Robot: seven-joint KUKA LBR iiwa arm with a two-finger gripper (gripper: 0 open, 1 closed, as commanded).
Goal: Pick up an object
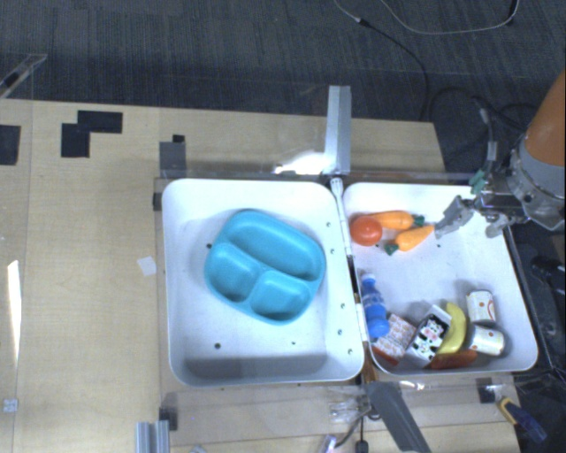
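Lying crosswise, carrot [414, 237] — tip leftward

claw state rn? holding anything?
Claw: open, nothing between its fingers, over the far side of the right shallow white bin, just right of the small orange plastic carrot.

Two white bins [177, 354] sit side by side on a light wooden bench [80, 292]. A metal post [339, 128] stands upright behind their shared wall. Black cable [416, 26] trails over dark carpet [177, 44] beyond the bench.
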